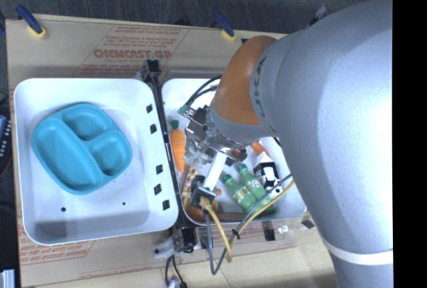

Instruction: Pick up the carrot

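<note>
Fingers point(198, 192) possibly just beside carrot point(177, 147).

The two bins point(27, 147) look like smooth, slightly glossy white plastic, and the blue divided tray point(80, 147) like matt plastic. The arm point(333, 113) has a smooth grey satin shell; the bench point(127, 47) is covered in printed brown cardboard.

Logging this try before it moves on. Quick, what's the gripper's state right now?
Gripper: down in the right bin, beside the carrot; open or shut cannot be told.
</note>
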Robot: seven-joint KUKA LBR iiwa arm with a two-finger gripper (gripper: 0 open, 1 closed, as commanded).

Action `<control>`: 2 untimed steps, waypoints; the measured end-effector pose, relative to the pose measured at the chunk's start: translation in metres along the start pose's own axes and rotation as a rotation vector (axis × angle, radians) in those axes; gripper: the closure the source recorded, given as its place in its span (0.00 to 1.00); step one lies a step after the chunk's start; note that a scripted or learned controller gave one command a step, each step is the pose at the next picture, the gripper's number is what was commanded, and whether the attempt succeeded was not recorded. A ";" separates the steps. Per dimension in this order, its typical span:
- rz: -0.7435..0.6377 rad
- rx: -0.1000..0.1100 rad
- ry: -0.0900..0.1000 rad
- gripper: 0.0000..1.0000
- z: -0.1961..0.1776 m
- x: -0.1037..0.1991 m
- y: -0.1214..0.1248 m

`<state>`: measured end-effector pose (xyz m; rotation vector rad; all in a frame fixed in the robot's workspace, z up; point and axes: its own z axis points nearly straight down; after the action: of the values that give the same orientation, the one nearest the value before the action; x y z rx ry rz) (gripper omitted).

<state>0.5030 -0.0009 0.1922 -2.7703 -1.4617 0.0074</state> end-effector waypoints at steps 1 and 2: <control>0.253 -0.003 -0.005 1.00 -0.036 0.029 0.019; 0.373 0.002 -0.007 1.00 -0.063 0.030 -0.027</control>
<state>0.4988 0.0389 0.2553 -2.9953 -0.9237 0.0208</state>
